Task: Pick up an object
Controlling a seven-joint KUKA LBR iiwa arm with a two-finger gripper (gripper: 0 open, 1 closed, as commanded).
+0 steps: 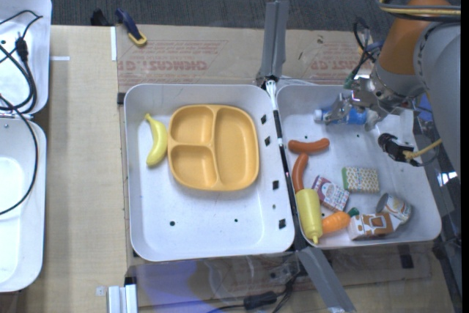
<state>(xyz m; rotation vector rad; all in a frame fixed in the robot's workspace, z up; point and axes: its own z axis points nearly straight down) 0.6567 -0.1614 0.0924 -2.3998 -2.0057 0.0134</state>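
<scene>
The gripper (pixel 344 111) hung over the right bin's (pixel 418 227) back end, past the two sausages (pixel 308 146), jaws too blurry to tell open or closed.

one fixed camera above the bench (pixel 73 157), looking down aslant on both bins (pixel 139 179).

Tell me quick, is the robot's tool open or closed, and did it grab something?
Tool: cannot be told from this view; it sits low at the back of the right bin, beside a small blue object.
</scene>
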